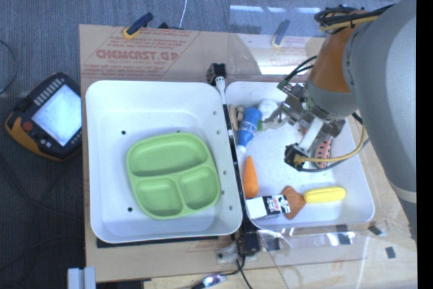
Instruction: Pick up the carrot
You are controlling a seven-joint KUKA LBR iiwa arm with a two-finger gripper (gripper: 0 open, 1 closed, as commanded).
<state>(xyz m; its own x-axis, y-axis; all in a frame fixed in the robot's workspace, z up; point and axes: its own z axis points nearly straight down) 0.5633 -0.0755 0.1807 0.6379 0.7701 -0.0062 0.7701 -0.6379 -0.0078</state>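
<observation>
The carrot (250,174) lies in the right bin (353,212) by its left wall, just below a blue bottle (248,124). The gripper (289,110) hovers above the bin, apart from the carrot. Whether it is open cannot be told.

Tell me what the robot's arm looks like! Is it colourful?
Mostly grey. The arm is fat, round and smooth, with one bright orange band near its wrist. Thin black and yellow cables loop over the top.
</observation>
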